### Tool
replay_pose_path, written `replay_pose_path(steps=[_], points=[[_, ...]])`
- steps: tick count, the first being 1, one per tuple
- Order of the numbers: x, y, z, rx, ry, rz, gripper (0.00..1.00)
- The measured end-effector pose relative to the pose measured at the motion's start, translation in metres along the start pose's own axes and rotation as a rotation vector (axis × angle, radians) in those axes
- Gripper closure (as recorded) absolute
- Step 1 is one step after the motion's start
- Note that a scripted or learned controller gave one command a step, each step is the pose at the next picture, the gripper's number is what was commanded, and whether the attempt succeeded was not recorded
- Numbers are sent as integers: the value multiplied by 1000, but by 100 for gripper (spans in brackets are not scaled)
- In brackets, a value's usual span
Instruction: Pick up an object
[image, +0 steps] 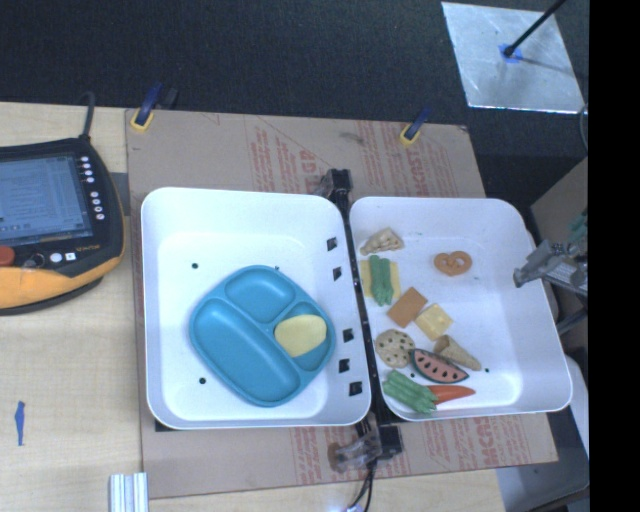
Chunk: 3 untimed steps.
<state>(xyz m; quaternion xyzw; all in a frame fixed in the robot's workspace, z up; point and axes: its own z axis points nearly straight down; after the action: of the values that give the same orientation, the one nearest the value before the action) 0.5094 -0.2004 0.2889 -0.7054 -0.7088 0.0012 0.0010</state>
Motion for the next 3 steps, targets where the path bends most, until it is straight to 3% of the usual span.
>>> replay_pose_path(steps=[1, 2, 3], points=[[107, -9, 130, 13, 8, -10, 0], [106, 24, 198, -7, -4, -3, 0], [104, 27, 180, -15, -5, -1, 100]])
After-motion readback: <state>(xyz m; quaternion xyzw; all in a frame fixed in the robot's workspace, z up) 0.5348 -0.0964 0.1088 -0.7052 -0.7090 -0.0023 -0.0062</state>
